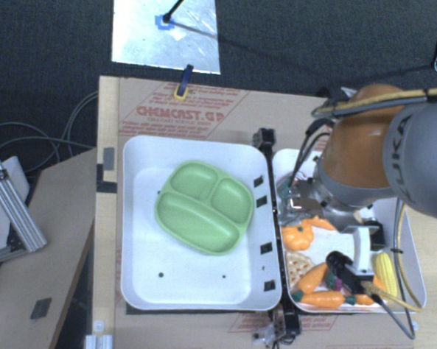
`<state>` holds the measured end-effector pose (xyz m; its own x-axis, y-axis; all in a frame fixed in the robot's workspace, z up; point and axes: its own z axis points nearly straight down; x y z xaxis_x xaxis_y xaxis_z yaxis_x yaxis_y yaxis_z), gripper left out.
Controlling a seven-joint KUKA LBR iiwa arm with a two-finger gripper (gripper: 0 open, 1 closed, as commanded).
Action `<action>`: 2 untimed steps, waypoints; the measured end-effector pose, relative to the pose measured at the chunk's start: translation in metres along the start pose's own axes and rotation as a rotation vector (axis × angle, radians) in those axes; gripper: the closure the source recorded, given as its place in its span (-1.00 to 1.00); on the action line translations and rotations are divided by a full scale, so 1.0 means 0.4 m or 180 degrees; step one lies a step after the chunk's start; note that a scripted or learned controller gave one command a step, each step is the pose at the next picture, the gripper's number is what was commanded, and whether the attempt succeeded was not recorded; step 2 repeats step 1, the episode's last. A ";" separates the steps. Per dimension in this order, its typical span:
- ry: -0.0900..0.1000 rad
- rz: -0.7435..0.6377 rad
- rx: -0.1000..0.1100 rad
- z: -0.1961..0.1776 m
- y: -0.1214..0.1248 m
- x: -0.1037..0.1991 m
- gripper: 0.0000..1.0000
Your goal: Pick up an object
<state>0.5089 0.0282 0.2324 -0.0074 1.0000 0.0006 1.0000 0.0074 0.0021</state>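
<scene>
While the pincer (299,204), its grip state impossible to tell, hangs low, the orange pumpkin (298,238) lies just beneath.

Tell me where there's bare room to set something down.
Left bin: bare floor in front of the green plate and along its left wall. Right bin: crowded with carrots, corn, a cracker, and the arm overhead.

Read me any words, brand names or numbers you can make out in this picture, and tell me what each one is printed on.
"CHEMCAST GP": large red letters on the brown cardboard sheet under the bins, behind the left bin.
Smaller red lines around that wording: too blurred to read.
"KU": the readable start of dark lettering, seen sideways on the grey arm; the rest is cut off.
More red print on the cardboard's front edge: unreadable.
</scene>
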 end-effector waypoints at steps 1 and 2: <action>-0.0001 0.0017 0.0000 0.003 0.018 -0.012 1.00; -0.0001 0.0017 0.0000 0.003 0.018 -0.012 1.00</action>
